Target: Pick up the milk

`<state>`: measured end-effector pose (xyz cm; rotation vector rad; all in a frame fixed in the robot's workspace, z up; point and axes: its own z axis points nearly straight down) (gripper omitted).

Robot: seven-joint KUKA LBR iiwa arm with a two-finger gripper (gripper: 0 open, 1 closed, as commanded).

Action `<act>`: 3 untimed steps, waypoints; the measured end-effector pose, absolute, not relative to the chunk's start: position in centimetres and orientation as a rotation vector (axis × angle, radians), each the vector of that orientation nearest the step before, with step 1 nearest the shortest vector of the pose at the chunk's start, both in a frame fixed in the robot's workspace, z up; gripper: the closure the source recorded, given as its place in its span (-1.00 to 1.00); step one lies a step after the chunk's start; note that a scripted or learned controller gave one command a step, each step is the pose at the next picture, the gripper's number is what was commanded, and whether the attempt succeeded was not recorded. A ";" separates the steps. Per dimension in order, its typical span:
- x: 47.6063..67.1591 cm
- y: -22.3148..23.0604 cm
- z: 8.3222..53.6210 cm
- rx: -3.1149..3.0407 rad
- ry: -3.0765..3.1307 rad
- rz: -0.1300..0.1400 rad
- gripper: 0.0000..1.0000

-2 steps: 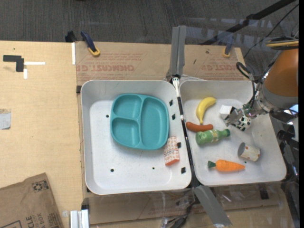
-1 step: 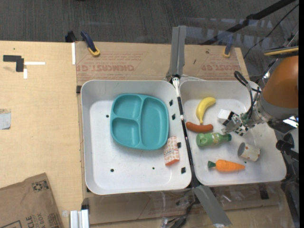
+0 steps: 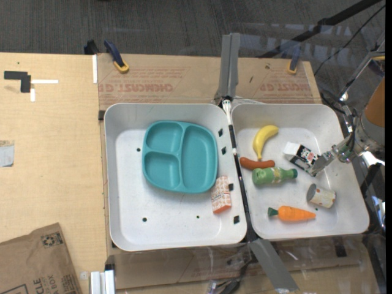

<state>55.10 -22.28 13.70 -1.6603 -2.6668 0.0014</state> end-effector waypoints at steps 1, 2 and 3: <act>58.6 -19.8 8.9 -1.711 -2.634 0.001 -1.00; 58.6 -19.8 8.9 -1.711 -2.634 0.001 -1.00; 58.7 -19.8 9.7 -1.710 -2.635 0.001 1.00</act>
